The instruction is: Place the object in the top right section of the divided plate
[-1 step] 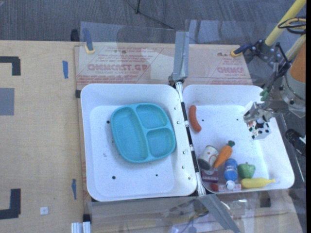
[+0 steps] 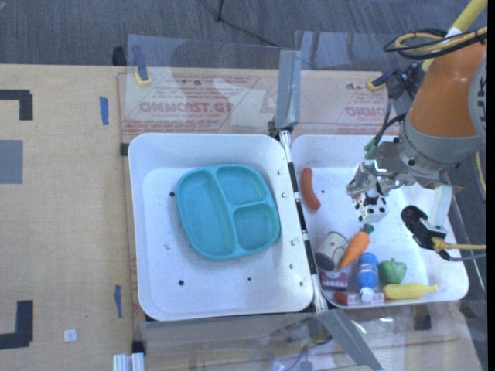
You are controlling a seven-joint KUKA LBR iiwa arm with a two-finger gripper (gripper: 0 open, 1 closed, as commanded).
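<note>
Bins stand side by side on the surface [image 2: 54, 207], and my arm [image 2: 445, 91] comes in over the right one. The divided plate [image 2: 203, 216], pale blue, lies in the middle of the left bin [image 2: 155, 273], with its one large section toward that bin's left wall and its two smaller sections toward the wall shared with the right bin [image 2: 332, 157].

My tool [image 2: 370, 194] hangs over the middle of the right bin, nearer its far edge than its near one. A small spotted black-and-white piece [image 2: 373, 206] shows right at its tip. I cannot tell whether my tool is apart or closed, nor whether it grips that piece or the piece merely lies under it.

The other things are all in the right bin. An orange-red sausage [image 2: 310, 188] lies along the left wall. A carrot [image 2: 355, 248] lies tilted just below the spotted piece, its green top pointing up toward it. A white cup [image 2: 333, 245] sits just beside the carrot, on its left. Along the near edge a blue bottle [image 2: 366, 271], a green fruit [image 2: 393, 270] and a yellow piece [image 2: 409, 291] crowd toward the near right corner.
</note>
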